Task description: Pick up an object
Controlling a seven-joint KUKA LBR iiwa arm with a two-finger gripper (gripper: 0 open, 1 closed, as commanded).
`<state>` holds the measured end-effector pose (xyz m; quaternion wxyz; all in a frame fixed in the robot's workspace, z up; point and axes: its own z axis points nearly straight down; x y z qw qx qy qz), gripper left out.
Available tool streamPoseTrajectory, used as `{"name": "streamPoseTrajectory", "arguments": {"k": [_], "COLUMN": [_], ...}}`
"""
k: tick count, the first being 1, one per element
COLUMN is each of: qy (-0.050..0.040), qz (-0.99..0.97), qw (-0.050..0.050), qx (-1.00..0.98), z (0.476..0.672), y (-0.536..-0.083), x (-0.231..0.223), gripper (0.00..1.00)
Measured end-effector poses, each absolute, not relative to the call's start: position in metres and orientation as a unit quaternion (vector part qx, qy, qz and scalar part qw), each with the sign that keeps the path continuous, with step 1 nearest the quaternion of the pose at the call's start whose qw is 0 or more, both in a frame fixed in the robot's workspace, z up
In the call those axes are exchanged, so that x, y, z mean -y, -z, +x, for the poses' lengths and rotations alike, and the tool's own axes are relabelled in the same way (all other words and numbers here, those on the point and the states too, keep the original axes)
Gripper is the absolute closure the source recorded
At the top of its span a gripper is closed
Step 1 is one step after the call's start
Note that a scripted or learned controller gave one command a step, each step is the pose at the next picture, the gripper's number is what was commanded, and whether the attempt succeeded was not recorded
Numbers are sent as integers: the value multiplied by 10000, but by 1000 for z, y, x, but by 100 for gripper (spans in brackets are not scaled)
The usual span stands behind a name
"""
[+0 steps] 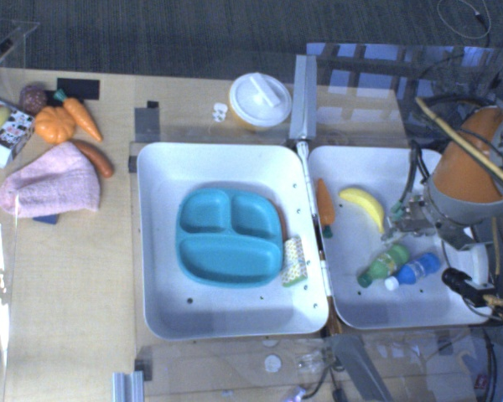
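Objects for picking lie in the right bin [352, 312], one of two shallow white bins set side by side on a pale wooden bench [67, 308]. A yellow banana [365, 204] lies near the middle of that bin. An orange carrot [324, 208] lies along its left wall. Toward the front, a green bottle [382, 265] lies on its side, and a blue bottle [417, 270] lies just beside it on the right.

From the right, the grey arm [474, 182] with its orange band reaches over this bin. Its gripper [405, 221] hangs above the green bottle and just right of the banana. Nothing can be seen held by it.

The left bin [159, 300] holds a blue divided tray [230, 235]. A small patterned sponge [294, 260] rests against the tray's right edge.

Behind the bins, a white lidded bowl [261, 100] stands on the bench. At the far left of the bench lie a pink cloth [50, 182], a small orange pumpkin [54, 125], a second carrot [84, 117], a brown sausage [95, 157] and a small printed box [8, 136].
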<state>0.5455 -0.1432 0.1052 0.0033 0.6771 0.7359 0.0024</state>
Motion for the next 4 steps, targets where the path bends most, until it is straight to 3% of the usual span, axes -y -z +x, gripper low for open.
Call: {"name": "streamPoseTrajectory", "arguments": {"k": [1,2,3,4], "qy": [-16,-12,-16,-28], "qz": [6218,6217,5687,5680], "qw": [32,26,28,49], "qx": [-7831,-7833,-8226,-8230], "z": [613,613,608,610], "y": [-205,-205,-96,-107], "x": [145,145,124,124], "gripper": [100,0,0,100]}}
